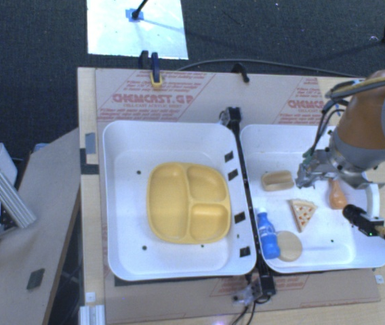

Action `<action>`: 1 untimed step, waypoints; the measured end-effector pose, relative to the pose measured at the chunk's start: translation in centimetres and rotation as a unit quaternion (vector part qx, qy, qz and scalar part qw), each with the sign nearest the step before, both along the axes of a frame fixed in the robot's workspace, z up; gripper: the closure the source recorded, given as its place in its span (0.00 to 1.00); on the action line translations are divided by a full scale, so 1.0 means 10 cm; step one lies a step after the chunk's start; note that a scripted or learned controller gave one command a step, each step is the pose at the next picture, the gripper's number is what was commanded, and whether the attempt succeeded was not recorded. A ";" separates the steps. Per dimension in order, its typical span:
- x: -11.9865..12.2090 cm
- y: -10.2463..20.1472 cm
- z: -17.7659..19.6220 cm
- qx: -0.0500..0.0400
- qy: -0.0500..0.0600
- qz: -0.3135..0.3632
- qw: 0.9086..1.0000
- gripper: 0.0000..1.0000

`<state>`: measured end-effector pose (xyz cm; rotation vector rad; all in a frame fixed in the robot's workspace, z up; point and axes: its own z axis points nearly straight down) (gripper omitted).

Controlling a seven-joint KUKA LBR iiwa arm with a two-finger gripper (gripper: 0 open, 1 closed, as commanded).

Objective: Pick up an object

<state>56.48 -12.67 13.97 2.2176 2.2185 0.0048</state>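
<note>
Right bin (314, 141): pincer (306, 177), grip state unreadable, just right of bread roll (278, 180). Advice: centre over roll, descend squarely, clear of pizza slice (303, 213).

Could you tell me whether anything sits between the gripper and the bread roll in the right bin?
Nothing visible does. The gripper hangs just right of the bread roll in the right bin, with bare white floor between them. The pizza slice lies below that gap, the orange piece behind the gripper.
</note>
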 end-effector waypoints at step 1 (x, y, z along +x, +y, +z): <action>0.05 -0.05 0.63 0.000 -0.002 0.002 1.000 1.00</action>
